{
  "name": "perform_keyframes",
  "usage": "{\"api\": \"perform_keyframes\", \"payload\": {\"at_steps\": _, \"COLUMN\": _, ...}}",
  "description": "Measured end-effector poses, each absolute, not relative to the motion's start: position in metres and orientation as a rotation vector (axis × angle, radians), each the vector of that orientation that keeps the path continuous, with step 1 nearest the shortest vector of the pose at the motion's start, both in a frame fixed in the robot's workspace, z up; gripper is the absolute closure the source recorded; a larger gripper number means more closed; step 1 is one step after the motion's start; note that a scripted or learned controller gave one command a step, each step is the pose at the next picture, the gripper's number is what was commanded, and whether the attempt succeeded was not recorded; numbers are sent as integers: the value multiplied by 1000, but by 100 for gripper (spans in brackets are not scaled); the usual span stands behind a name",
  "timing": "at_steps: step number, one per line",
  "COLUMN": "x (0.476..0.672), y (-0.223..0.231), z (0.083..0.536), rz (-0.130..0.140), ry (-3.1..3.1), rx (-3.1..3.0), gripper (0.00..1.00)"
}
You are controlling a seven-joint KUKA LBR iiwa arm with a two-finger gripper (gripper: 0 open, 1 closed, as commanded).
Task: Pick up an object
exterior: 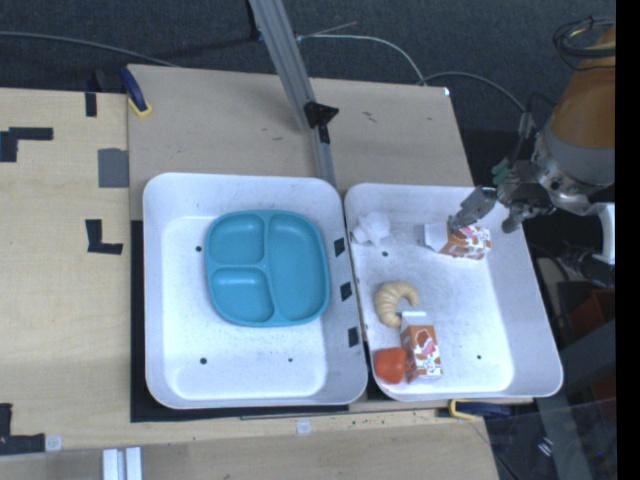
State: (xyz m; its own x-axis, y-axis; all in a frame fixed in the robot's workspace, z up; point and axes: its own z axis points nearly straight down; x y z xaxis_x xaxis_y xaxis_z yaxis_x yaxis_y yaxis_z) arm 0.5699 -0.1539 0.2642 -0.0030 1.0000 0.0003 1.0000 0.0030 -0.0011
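Note:
My gripper (488, 220) hangs over the far right part of the right bin (520, 298), its two grey fingers spread apart. Just below its fingertips lies a small orange and white packet (466, 241) on the bin floor, not clamped between the fingers. A croissant (396, 301) lies in the middle of this bin. A red carton (422, 351) and a red-orange tomato (390, 366) rest at the bin's near left corner. A white crumpled item (372, 228) sits at its far left.
The left bin (170, 298) holds a teal divided plate (267, 267). A grey metal post (290, 58) slants over the bench behind the bins. Cables run across the back of the bench.

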Motion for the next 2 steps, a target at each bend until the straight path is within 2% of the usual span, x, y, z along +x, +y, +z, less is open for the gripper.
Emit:
{"api": "perform_keyframes", "payload": {"at_steps": 1, "x": 570, "y": -154, "z": 264, "rz": 1, "ry": -2223, "rx": -2218, "gripper": 0}}
{"api": "perform_keyframes", "payload": {"at_steps": 2, "x": 570, "y": -155, "z": 200, "rz": 8, "ry": -2218, "rx": -2216, "gripper": 0}}
